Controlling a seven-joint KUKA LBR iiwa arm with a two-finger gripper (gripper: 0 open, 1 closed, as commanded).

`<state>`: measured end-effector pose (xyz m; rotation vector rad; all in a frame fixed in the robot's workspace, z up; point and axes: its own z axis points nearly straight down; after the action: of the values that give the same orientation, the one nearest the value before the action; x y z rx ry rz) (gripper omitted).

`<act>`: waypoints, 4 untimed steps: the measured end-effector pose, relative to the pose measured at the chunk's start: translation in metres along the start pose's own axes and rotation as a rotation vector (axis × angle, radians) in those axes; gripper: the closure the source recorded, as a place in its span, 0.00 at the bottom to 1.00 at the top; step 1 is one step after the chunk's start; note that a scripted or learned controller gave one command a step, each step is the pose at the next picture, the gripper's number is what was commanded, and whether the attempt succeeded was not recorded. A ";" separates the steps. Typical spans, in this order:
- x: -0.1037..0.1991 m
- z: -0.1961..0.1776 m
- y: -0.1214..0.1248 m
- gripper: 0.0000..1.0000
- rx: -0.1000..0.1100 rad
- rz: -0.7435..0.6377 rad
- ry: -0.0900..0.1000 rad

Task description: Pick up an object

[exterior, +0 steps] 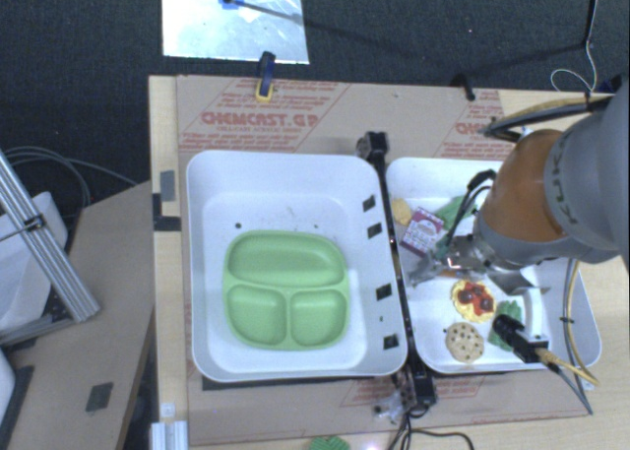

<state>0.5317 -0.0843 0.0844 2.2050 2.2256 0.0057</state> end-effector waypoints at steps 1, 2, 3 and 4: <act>-0.027 -0.001 0.066 0.00 0.000 0.003 0.001; -0.031 0.001 -0.011 0.00 0.014 0.011 0.005; 0.030 -0.220 -0.032 0.00 -0.011 -0.001 0.005; -0.019 -0.034 0.005 0.00 0.016 0.011 0.002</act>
<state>0.5371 -0.1027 0.1183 2.2269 2.2224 -0.0097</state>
